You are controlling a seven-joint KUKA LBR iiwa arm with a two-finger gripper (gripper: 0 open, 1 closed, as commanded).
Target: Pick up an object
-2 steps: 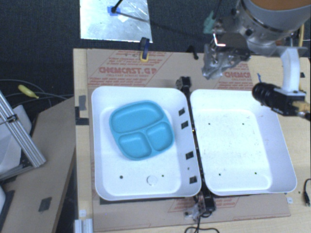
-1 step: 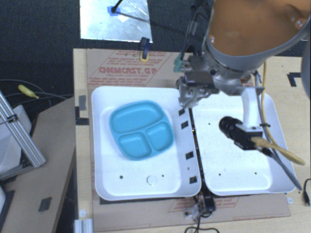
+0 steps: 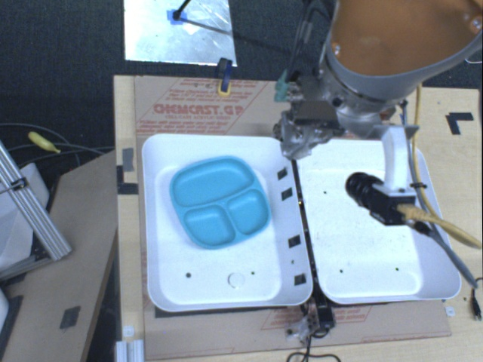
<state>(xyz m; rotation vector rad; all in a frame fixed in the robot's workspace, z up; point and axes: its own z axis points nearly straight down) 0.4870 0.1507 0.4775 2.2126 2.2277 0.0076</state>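
A blue plate [image 3: 219,200] with three compartments lies in the left bin [image 3: 162,277], toward that bin's far half and nearer its middle than its walls. One large compartment runs along the plate's far side and two smaller ones sit along its near side. A small clear ring or disc [image 3: 236,280], faint against the white, rests on the left bin's floor near its near edge, apart from the plate.

The arm [image 3: 400,29] comes in over the far right corner of the counter [image 3: 189,100], its wide orange band filling the upper right. The pincer [image 3: 296,148] hangs at the far end of the ridge where the two bins meet, over the far left corner of the right bin [image 3: 377,277]. Its fingers blur together with the wrist hardware, so I cannot tell how far apart they stand or whether anything is between them. It is well apart from the plate.

A white bracket with a black cylinder [image 3: 371,194] and a yellowish cable [image 3: 445,228] hangs from the wrist over the right bin's right half.

The counter's cardboard sheet shows red print beyond the left bin, and a small blue and yellow clip [image 3: 224,76] sits at its far edge.
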